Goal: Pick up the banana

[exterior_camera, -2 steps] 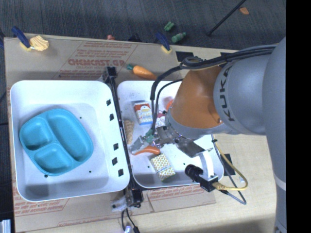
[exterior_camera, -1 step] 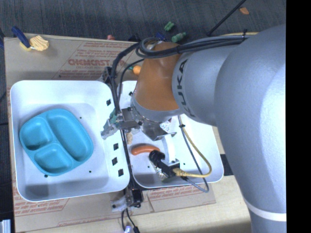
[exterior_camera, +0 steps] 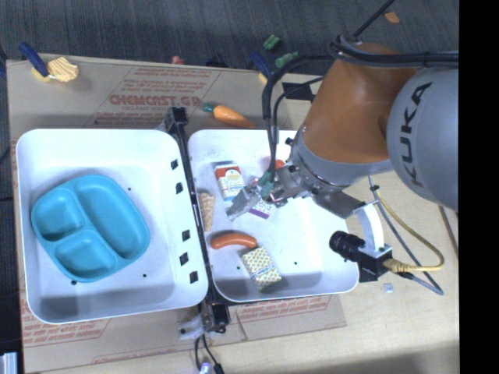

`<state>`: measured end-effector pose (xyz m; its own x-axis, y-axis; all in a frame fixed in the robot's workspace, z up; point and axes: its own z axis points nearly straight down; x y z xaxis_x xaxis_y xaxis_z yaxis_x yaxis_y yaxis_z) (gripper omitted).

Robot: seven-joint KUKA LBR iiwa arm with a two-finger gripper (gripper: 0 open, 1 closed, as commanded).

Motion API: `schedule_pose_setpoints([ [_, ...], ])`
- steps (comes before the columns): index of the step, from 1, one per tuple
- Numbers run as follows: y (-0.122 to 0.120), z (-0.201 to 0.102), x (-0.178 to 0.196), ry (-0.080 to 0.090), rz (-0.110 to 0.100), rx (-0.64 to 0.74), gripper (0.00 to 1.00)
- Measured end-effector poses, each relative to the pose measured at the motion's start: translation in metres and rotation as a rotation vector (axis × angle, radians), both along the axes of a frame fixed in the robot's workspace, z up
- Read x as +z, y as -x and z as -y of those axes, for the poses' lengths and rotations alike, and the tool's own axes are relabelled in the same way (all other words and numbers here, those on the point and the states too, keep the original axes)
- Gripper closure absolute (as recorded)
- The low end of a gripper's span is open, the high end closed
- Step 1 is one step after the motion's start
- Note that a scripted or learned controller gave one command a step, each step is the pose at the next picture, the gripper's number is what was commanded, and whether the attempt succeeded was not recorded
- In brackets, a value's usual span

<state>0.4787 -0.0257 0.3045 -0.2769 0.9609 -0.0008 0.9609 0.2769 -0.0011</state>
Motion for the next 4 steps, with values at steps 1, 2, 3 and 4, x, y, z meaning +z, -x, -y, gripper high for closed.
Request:
schedule_pose_setpoints([
  [1,0.001,-0.055,-0.114,-0.002,-0.005,0.356,0.00],
  [2,0.003,-0.130,-0.143,-0.001,-0.007,0.078,0.00],
  [3,0.002,-0.207,-0.208,-0.001,0.002,0.135,0.00],
  [4,-0.002,-0.203,-0.196,0.004,0.010,0.133,1.00],
])
